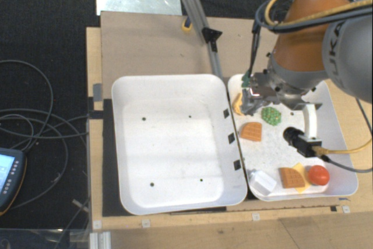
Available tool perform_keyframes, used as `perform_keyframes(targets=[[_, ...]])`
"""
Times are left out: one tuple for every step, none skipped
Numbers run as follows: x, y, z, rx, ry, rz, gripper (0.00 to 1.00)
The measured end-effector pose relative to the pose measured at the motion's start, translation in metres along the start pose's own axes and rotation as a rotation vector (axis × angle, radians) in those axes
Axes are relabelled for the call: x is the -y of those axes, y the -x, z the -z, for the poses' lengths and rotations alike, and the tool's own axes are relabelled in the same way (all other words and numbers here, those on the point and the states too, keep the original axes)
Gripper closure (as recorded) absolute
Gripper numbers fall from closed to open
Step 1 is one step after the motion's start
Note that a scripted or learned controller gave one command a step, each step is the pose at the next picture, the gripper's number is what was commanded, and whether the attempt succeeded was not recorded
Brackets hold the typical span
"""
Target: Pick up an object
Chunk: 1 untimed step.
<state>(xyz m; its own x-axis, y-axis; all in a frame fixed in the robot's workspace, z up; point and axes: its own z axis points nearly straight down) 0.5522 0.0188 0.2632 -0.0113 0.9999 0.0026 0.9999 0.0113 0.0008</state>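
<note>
1. Over on the left, the left bin [169,143] is a shallow white tray with rounded corners and a few dark dots on its floor. I judge it the drop-off side, as every object lies in the other bin.

2. Between the two bins, small black clips [231,137] sit along the shared rim, probably holding the trays together.

3. Moving right, the right bin [341,186] holds all the candidates. A yellow piece [237,104] lies against its left wall, partly hidden by the gripper. An orange waffle-like wedge [252,132] with a ridged surface lies just nearer. A white block [262,182] sits in the near-left corner.

4. My gripper [252,101] hangs low over the far-left part of this bin, beside the yellow piece. A knobbly green object [271,115] sits just to its right. I cannot tell whether the jaws are apart or together from here, and I see nothing between them.

5. Further right, a tan ridged square [290,177] overlaps a yellow slice, and a smooth red tomato-like ball [318,174] sits at the near-right. The ball's round shape looks likely to roll.

6. My judgement: the pick is not yet made. The yellow piece or the green object is the nearest target.
</note>
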Motion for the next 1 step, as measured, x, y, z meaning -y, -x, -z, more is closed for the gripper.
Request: perform_keyframes(targets=[[0.0211, -0.0471, -0.0174, 0.000, -0.002, -0.001, 1.00]])
